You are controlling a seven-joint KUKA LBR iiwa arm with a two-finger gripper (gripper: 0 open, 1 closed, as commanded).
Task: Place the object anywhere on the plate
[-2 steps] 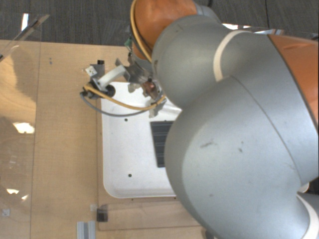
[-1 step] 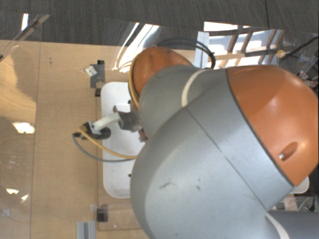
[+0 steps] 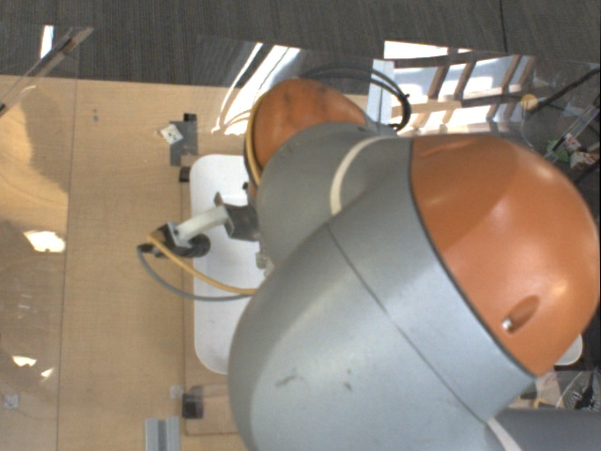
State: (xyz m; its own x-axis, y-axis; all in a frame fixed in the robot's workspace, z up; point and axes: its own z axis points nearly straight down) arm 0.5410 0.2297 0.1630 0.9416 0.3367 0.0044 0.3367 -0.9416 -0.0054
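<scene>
much of the left side is pale wooden bench (image 3: 94,252), with bright patches of glare on it and dark ribbed floor (image 3: 188,7) beyond its far edge. two small black brackets sit on the bench, one (image 3: 187,139) at the far corner of a white bin (image 3: 211,332) and one (image 3: 192,404) at its near corner. the bin runs from far to near, and a strip along its left side is all that can be seen of it. over that strip a short white stub (image 3: 201,224) juts leftward from the arm and ends at a black fitting (image 3: 193,245). a yellow cable and a grey cable (image 3: 188,285) loop from the fitting across the bin's left rim and back under the arm. the arm (image 3: 376,327) is very close to the camera and covers the middle and right: a grey body with a large orange dome (image 3: 498,252) on the right and a smaller orange dome (image 3: 296,116) further off. a black cable (image 3: 402,101) curves behind the smaller dome. how far open the gripper is, and whether it has hold of anything, i cannot tell. where the object and the plate lie i cannot tell either, as the arm hides the rest of the bin
</scene>
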